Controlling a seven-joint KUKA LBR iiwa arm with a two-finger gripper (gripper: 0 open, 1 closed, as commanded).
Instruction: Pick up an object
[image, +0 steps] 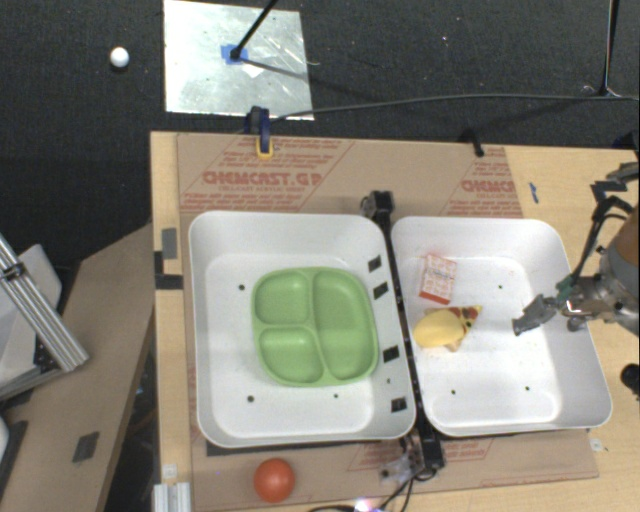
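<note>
In the right bin (560, 395) lie a yellow, banana-like toy (440, 329) with a small red-and-yellow piece at its upper right, and a red-and-white packet (437, 277) just above it. My gripper (528, 318) comes in from the right edge and hangs over the right half of that bin, about a hand's width to the right of the yellow toy. Nothing shows between its dark tips.
The left bin (215, 300) holds a green divided plate (314, 326). An orange-red ball (274, 479) rests on the bench in front of the left bin. A blue clamp (260, 130) and a foil sheet (236, 60) sit behind the bins. A metal frame (35, 310) stands at the left.
</note>
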